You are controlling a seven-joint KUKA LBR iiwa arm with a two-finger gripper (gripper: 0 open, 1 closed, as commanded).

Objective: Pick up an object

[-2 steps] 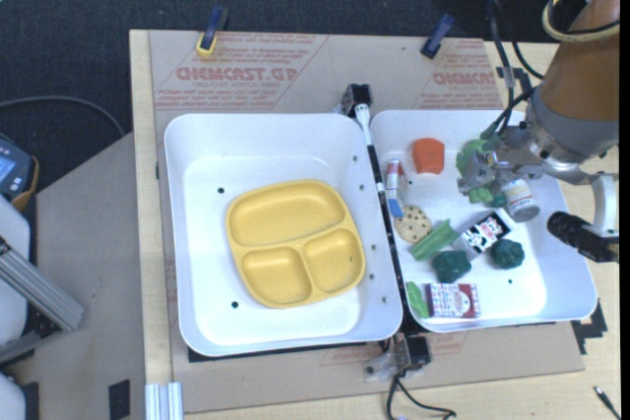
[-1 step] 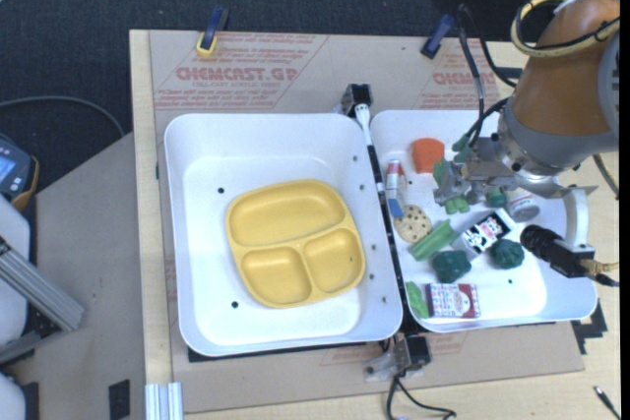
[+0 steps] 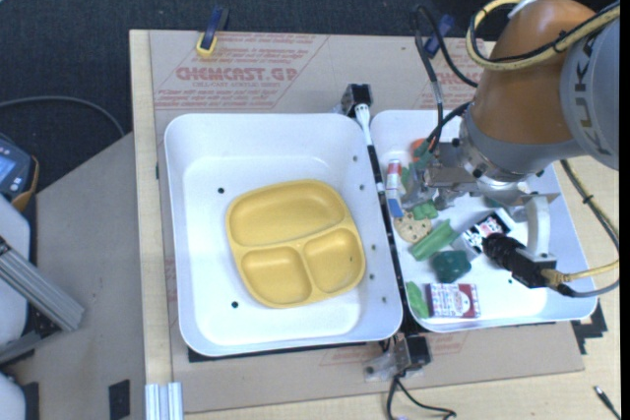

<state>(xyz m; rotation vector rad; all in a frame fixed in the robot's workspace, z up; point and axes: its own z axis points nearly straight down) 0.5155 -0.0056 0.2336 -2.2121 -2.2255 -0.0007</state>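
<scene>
Down in the right bin (image 3: 561, 305), a clutter of small things lies at its nine o'clock side: a marker (image 3: 394, 184), a tan cracker piece (image 3: 409, 229), green pieces (image 3: 433, 237), a dark green lump (image 3: 452, 264) and a red packet (image 3: 453, 299). I hang over them; my gripper (image 3: 439, 174) is too hidden to tell its state. At nine o'clock, the left bin (image 3: 197, 211) holds a yellow divided tray (image 3: 293, 240).

— What sits around the left bin (image 3: 187, 211)?
— A yellow divided tray (image 3: 293, 241) lies inside it. Behind it, a yellow-and-blue clamp (image 3: 211, 31) grips the bench (image 3: 246, 69); black clips (image 3: 356, 98) hold its right rim.
</scene>
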